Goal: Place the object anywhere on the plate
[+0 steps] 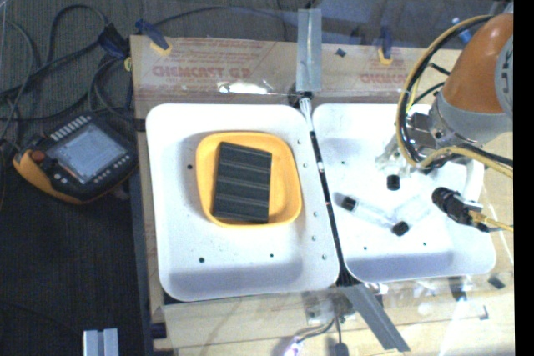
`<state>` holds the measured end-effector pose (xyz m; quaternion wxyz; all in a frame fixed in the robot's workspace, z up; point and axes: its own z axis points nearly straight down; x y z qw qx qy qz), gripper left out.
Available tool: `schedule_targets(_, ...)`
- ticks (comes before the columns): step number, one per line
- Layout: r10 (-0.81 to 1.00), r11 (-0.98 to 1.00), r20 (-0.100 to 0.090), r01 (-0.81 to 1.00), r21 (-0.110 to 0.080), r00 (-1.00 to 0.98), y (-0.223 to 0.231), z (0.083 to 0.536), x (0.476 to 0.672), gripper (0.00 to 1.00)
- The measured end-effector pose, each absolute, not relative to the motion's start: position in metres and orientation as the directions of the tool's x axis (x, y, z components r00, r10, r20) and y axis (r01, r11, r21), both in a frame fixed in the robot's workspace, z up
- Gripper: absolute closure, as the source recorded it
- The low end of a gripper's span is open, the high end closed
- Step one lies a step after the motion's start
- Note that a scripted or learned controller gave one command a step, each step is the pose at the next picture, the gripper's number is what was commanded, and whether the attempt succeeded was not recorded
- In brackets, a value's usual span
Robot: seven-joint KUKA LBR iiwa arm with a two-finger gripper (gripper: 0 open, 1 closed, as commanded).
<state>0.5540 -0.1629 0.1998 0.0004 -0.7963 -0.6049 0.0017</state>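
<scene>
**Dark ribbed block lies on the yellow plate; arm stands over the other bin**

Though the arm (pixel 480 75) reaches in over the right bin (pixel 467 258), the thing the task cares about lies in the left bin (pixel 171 263): a dark, ribbed rectangular block (pixel 243 181) rests flat on the yellow plate (pixel 288 196), near the plate's middle and tilted slightly against its edges. From where I stand the placing looks done, since the block sits wholly within the plate's raised rim with yellow showing on every side.

The plate is a rounded square, smooth and glossy like plastic, set in the middle of its shallow white bin. The block is matt, charcoal-coloured, with grooves running across its width; it may be rubber or foam, I cannot say which.

The pincer (pixel 399 169) hangs low over the middle of the right bin, and its pale parts blend into the white floor so badly that I cannot tell its state. Nothing is seen clamped in it. Yellow and black cables loop round the wrist beneath the orange band.

The bins share the tabletop (pixel 250 71), a brown board. Beyond its left edge a handheld control pendant (pixel 79 158) lies on the carpet.
</scene>
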Motion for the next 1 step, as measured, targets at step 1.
schedule_targets(1,0.963,-0.268,-0.002,0.963,-0.003,0.268,-0.1629,0.1999,0.5540,0.00)
